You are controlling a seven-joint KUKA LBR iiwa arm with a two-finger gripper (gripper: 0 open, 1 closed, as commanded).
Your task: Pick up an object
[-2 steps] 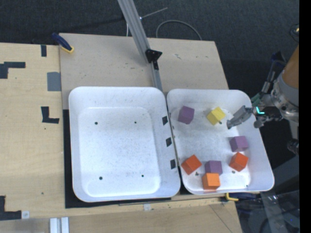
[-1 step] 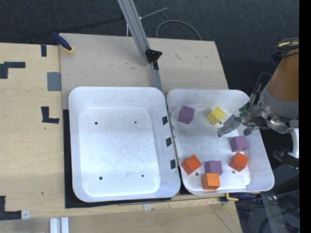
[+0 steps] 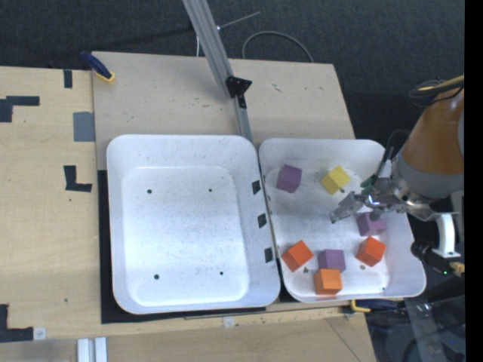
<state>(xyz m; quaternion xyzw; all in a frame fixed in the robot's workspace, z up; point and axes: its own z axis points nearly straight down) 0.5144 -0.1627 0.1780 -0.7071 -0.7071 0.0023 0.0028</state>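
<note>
Purple, yellow, orange blocks [image 3: 289, 178]; white bins [image 3: 181, 145]

Seven blocks [image 3: 289, 178] (two bins [image 3: 121, 157])

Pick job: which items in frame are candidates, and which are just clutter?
Job:
- gripper, over the right bin
- yellow block
- three purple blocks
- three orange blocks

Lying about:
- left bin
- blue-and-yellow tool on the bench
- metal pole
- wire loop
</note>
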